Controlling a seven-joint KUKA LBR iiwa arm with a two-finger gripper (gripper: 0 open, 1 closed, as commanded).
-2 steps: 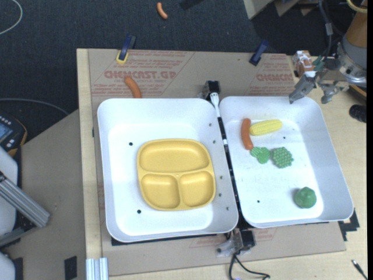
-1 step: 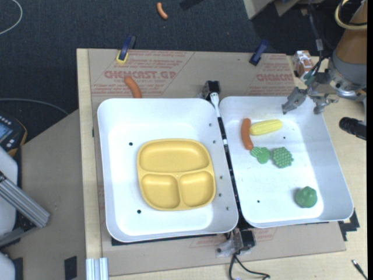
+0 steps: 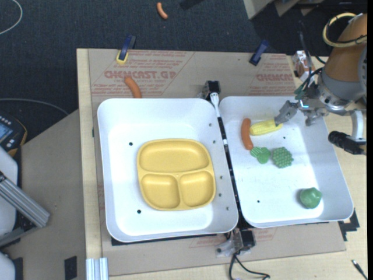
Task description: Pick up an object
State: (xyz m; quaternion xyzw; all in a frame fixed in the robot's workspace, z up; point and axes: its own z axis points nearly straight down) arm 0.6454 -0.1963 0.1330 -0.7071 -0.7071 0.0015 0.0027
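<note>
- Two shallow white bins sit side by side on a cardboard-covered bench [image 3: 175, 69]; the left bin [image 3: 116, 156] carries a yellow divided plate [image 3: 176, 174] with three compartments, lying flat near its middle.
- An orange sausage-shaped piece [image 3: 133, 87] lies on the cardboard just beyond the left bin's far edge, and another small orange piece [image 3: 162, 10] lies on the dark floor further back.
- The right bin [image 3: 332, 174] holds the loose objects: an orange sausage [image 3: 246, 133] upright along its left side, a yellow corn-like piece [image 3: 264, 128] just beside it, touching or nearly so.
- Below those, a small green piece [image 3: 260, 154] and a knobbly green piece [image 3: 282, 157] lie close together near the bin's middle.
- A round green object [image 3: 310, 198] rests apart from them, toward the bin's near right corner.
- The gripper [image 3: 285, 114] reaches in from the right, low over the far part of the right bin, its tip at the right end of the yellow piece; whether it is open or closed, I cannot tell.
</note>
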